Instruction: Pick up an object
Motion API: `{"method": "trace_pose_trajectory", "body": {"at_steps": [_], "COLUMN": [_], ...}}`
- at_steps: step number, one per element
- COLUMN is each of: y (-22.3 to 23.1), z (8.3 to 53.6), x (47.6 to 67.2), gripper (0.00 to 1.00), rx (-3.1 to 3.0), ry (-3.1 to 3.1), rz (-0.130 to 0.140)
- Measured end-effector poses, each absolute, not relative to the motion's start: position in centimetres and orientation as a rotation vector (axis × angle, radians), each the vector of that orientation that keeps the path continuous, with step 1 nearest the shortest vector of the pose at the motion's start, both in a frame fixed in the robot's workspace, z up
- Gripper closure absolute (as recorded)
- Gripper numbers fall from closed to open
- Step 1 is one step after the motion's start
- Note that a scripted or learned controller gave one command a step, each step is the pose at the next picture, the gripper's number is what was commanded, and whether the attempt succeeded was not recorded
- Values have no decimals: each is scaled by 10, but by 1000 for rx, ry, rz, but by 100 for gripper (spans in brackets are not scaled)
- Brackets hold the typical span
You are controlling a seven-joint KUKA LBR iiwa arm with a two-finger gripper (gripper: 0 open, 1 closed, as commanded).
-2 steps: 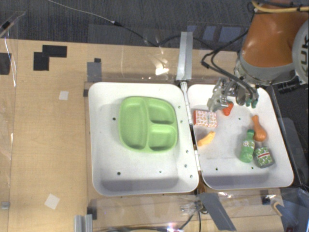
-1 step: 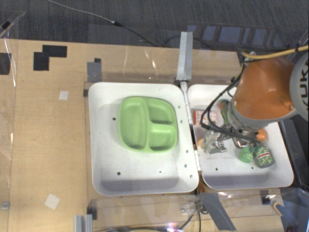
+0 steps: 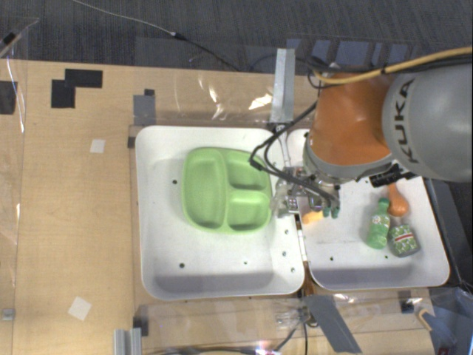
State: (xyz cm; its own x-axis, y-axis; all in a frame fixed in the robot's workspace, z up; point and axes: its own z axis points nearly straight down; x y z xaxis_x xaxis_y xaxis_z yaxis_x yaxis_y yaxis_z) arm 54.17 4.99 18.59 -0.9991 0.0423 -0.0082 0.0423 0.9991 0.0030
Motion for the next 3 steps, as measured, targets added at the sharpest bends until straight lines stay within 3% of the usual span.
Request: {"method": "trace_pose_trajectory", "body": {"at_steps": [1,2,3], "y": [107,209,200], "z": [185,190,145], "x": [522,497,495], "gripper": [100,100,100], "rx": [-937,-1342,-2167], "ry": [2991,2830,2267], "rz": [2,4,1]}}
